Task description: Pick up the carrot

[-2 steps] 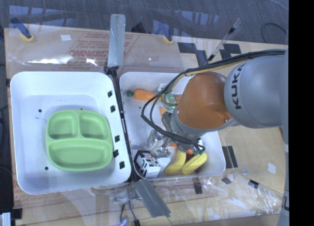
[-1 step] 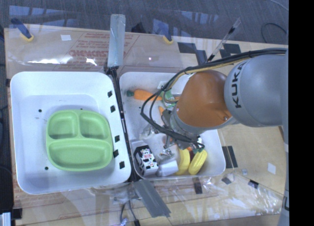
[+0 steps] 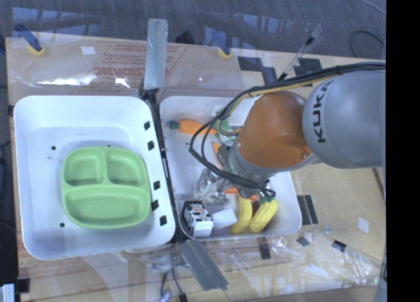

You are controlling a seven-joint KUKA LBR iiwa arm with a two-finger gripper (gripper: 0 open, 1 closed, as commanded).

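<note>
Right, carrot point(image 3: 191, 127) lies at the right bin's point(image 3: 172, 163) far end, apart from the gripper point(image 3: 211, 188), whose state I can't tell. Probably light, stiff, smooth; grab mid-body.

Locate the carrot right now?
The carrot lies in the right bin, near its far left corner, beside the divider between the bins. The arm's orange band is just to its right.

Glossy white plastic bins point(image 3: 39, 123); matt green plastic plate point(image 3: 105, 188)
</note>
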